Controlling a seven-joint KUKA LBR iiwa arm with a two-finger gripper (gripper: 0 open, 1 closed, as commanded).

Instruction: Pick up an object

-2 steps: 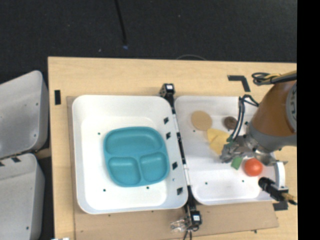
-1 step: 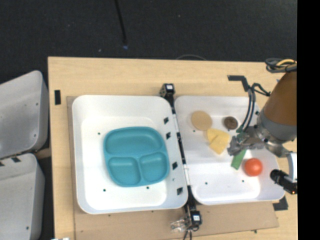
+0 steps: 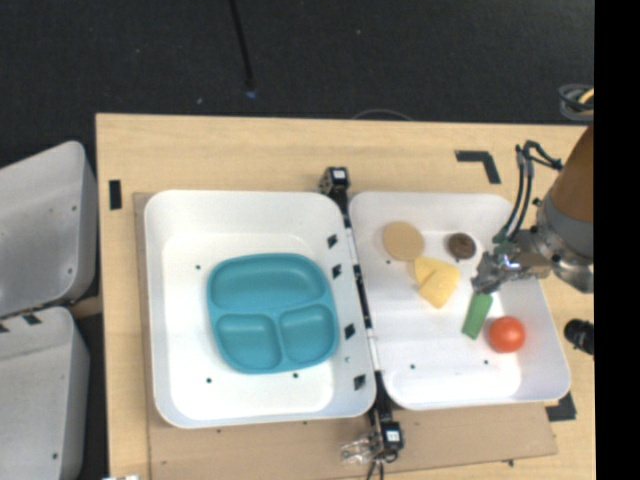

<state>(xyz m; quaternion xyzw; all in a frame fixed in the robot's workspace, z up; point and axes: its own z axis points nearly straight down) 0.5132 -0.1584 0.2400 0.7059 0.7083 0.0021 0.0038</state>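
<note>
Approach step: the gripper (image 3: 490, 276) hovers over the right bin (image 3: 440, 388), at 12 o'clock of the green block (image 3: 476, 314); its grasp state cannot be determined. Next: descend squarely, straddle the block, clamp.

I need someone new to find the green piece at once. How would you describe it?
Look in the right-hand white bin, toward its right side just below the gripper. The green stick lies there at a slant, beside the red ball. It is the only long, narrow, green item; its neighbours are round or yellow.
</note>
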